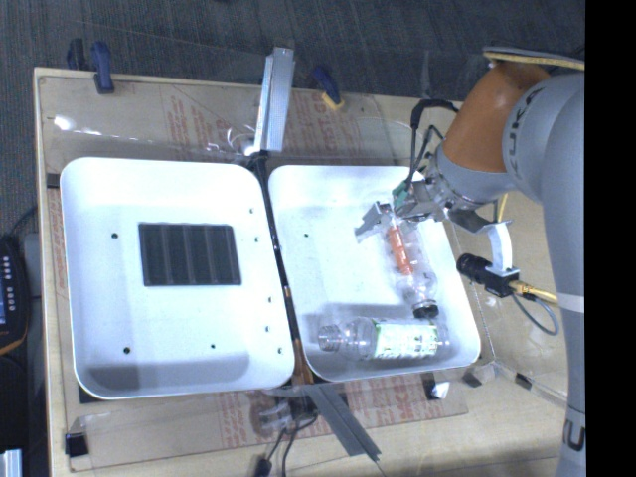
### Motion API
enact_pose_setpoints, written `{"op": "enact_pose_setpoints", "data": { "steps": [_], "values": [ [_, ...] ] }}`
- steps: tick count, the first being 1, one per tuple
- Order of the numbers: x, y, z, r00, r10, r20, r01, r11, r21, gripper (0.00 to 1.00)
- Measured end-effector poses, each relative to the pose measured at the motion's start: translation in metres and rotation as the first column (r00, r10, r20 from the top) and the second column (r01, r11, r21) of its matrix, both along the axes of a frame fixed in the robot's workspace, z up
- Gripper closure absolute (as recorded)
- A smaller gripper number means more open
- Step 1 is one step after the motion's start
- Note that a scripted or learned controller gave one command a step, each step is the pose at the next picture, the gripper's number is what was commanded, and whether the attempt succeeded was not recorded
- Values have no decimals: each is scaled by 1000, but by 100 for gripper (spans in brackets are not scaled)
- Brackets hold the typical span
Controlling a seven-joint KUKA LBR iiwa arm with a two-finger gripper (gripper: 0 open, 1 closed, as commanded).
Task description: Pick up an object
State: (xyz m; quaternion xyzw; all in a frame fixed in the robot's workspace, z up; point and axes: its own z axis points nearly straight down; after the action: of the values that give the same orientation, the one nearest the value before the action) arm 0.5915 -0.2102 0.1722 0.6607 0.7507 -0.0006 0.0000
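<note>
Camera view: right bin [298,266]
small bottle [407,259]: clear, orange contents, black cap, lying
gripper [383,217]: fingers state unclear, cannot tell

no text can be read; the bottle's label [407,342] is too blurred

Can't make out finger tips of grey metal two-finger gripper [383,217], too small and blurred against white bin, so can't call state. Small clear plastic bottle with orange contents [405,256] sits just below it; can't tell if touching or apart. Larger clear plastic bottle with green-white label [383,339]: label text unreadable from here. Grey KUKA arm with orange band [517,127] cut off at right. Black device [8,291] cut off by left edge, can't ID.
</note>
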Motion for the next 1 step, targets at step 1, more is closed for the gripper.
{"op": "enact_pose_setpoints", "data": {
  "steps": [1],
  "values": [
    [0, 0, 0, 1000, 0, 0, 0, 1000, 0, 0]
  ]
}}
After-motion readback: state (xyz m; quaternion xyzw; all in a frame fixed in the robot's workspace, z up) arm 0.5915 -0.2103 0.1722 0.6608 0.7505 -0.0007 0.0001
